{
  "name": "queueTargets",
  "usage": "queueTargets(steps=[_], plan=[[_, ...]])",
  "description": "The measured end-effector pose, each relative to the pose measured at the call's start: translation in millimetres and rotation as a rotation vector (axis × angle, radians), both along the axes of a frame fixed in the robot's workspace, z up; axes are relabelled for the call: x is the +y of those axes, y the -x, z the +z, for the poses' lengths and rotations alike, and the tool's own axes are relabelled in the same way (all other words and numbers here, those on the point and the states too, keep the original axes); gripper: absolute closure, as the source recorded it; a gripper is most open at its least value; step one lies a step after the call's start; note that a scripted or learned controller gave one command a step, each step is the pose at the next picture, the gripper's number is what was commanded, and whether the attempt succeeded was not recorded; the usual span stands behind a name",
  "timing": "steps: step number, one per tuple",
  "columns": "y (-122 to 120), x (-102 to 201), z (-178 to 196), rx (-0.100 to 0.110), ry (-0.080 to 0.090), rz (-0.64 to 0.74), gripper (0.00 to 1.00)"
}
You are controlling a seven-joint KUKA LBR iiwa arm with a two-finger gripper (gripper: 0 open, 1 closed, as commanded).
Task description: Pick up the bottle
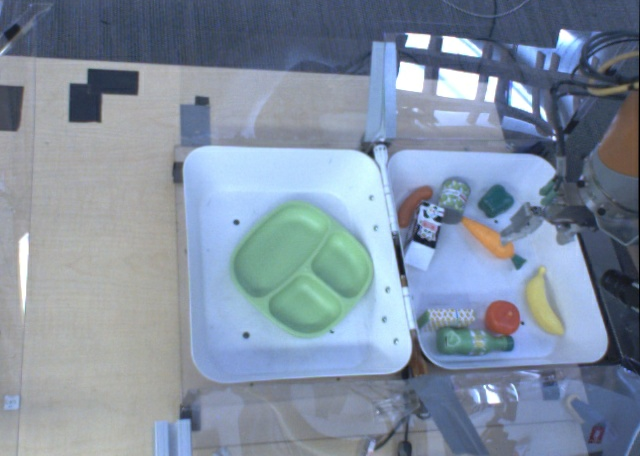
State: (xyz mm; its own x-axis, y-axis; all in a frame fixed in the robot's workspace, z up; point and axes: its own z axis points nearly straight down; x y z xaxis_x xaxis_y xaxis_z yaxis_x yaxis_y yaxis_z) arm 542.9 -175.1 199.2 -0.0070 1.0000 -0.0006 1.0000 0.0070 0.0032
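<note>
A pale wooden counter (100, 244) sits under a grey carpeted floor at the top of the frame, bearing two shallow white bins side by side. At the right edge of the frame, the gripper (540, 219) hangs over the upper right part of the right bin (590, 339); its metal fingers look spread, with nothing between them.

The green bottle (473, 342) lies on its side along the bottom wall of that bin, well apart from the gripper, touching a red tomato-like ball (503, 318) at its right end. A good pick would likely mean travelling to the lower part of the bin, turning the fingers across the bottle's narrow width, and descending mid-body, clear of the ball and the wall.

Nearer the gripper lie a smooth orange carrot (488, 239), a curved yellow banana (545, 302) and a dark green block (495, 200). The left bin (210, 194) holds a glossy green divided plate (303, 268).
</note>
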Motion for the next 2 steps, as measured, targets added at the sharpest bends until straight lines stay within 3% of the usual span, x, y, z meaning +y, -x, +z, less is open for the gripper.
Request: queueTargets(steps=[1, 2], plan=[[55, 83, -48, 0.001, -0.001, 0.09, 0.0], [55, 139, -14, -0.002, 0.0, 0.215, 0.0]])
